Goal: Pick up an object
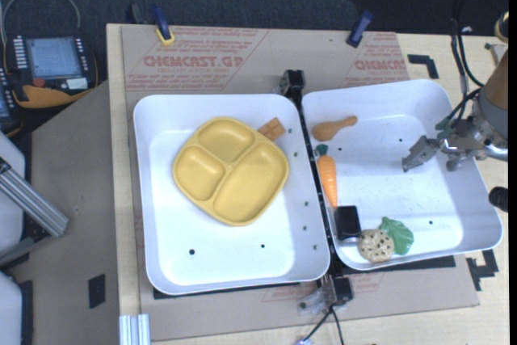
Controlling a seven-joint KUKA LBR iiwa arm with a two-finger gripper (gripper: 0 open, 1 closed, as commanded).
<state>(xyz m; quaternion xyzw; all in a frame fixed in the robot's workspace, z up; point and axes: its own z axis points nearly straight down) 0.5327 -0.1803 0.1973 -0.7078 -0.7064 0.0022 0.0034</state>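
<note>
Orange plastic carrot (pixel 327 180) lies ungrasped in the right white bin (pixel 452 105). Hand (pixel 432 157), fingers spread wide and holding nothing, hovers above the bin floor; pickup remains.

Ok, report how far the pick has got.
Done: nothing looks lifted. The carrot, drumstick, black block, cookie and green piece all lie in the right bin. In hand: the gripper is open over bare bin floor, apart from them. Left: reach one, close on it, lift.
</note>
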